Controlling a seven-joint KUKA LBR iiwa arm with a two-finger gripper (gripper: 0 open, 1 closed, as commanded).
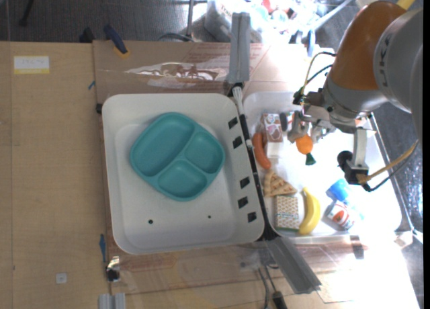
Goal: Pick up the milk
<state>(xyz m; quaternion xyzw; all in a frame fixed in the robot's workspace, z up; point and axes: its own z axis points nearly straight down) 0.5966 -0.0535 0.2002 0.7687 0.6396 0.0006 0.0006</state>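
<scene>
We start with the arm [383, 46], grey with its orange band, reaching in from the right and hanging over the upper part of the right bin [255, 103]. The left bin [121, 166] carries a teal divided plate [177, 155] and nothing that bears on the task.

In the right bin, the gripper [304, 129] sits low among the items near the bin's top. How far the claw is open we cannot tell; overexposure and the wrist hardware hide it. An orange carrot-like toy [306, 145] with a dark green tip lies just below it, touching or nearly so. We cannot tell whether it is gripped or merely lying there.

The milk we judge to be the small carton [273, 127] with red print, standing near the bin's left wall, just left of the gripper and apart from it. Other pieces below: a sausage [261, 151], a pizza slice [277, 184], a cracker box [287, 211], a banana [310, 211], and a blue-capped bottle [338, 203].

Our reading of progress: nothing accomplished yet. The milk rests in the bin, ungrasped. Left to do: shift left over the carton, close on it, lift clear.
</scene>
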